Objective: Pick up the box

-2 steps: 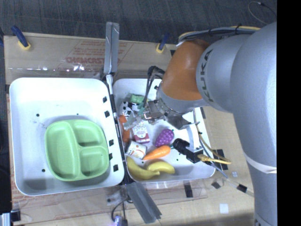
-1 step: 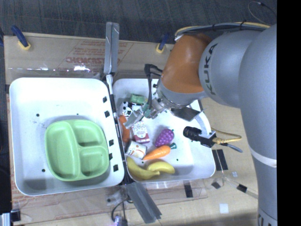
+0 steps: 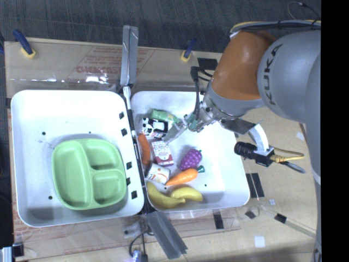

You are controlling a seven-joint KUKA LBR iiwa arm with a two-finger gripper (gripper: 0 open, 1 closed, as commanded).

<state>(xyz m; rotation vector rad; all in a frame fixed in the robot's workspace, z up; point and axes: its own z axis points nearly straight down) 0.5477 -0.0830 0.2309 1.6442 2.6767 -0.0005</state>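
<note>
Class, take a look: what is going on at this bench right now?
A grey robot arm reaches from the right into the right bin, its hand low among toy foods near a small red box. A banana, carrot and grapes lie nearby. The left bin holds a green tray.

2 white bins [image 3: 27,146], 1 green tray [image 3: 87,173], 1 banana [image 3: 172,196], 1 carrot [image 3: 182,176], 1 grape bunch [image 3: 190,159] (purple), 1 red box [image 3: 162,152]

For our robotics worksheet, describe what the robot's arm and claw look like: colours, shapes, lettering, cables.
The arm is bulky and rounded, grey, with black KUKA lettering on its casing and a broad orange band above the wrist. It narrows to a small metallic claw. A thin cable loops over the top of the arm.
</note>
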